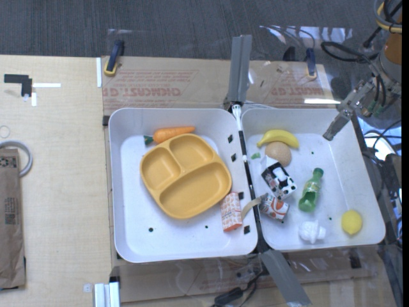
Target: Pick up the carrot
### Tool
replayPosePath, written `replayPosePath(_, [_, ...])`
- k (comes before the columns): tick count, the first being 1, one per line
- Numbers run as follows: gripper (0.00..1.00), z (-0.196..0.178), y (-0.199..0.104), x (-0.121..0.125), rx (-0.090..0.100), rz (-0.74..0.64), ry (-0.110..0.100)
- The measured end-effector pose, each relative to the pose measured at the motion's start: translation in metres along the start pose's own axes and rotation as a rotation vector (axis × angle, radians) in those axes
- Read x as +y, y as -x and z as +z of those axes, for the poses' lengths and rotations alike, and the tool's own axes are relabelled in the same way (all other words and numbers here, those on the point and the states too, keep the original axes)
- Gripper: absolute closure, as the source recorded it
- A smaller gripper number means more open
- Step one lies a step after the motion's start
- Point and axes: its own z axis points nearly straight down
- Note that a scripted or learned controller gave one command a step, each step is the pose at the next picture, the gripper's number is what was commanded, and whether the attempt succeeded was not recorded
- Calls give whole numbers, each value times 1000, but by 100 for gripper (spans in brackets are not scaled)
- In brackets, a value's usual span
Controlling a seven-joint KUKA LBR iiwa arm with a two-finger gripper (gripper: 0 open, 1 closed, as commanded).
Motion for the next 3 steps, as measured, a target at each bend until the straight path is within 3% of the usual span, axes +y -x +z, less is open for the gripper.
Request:
replayPosePath(1, [0,-13,17,10,1,402,-2])
replayPosePath(2, [0,84,-47,61,4,275,-2])
replayPosePath(3, [0,142,-71,43,-10,196,10])
